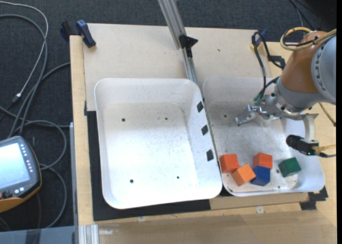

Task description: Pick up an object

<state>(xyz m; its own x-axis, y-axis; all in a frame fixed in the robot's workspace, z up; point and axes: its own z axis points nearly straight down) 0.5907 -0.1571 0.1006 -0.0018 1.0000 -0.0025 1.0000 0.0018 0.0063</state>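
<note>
Several cubes lie bunched at the front of the right bin [239, 140]: a red-orange cube [228, 162], an orange cube [244, 174], a second red-orange cube [262, 160], a blue cube [261, 175] and a green cube [289, 166]. The orange and blue cubes touch their neighbours. My gripper [245, 116] hangs over the middle of the right bin, behind the cubes and well apart from them. It points left, and nothing shows in it.
The left bin [149, 146] adjoins the right one along a shared wall. A slanted metal pole [170, 10] rises behind the bins. Cables [263, 61] loop by the arm at the back right. A blue clamp [85, 33] sits at the bench's far left corner.
</note>
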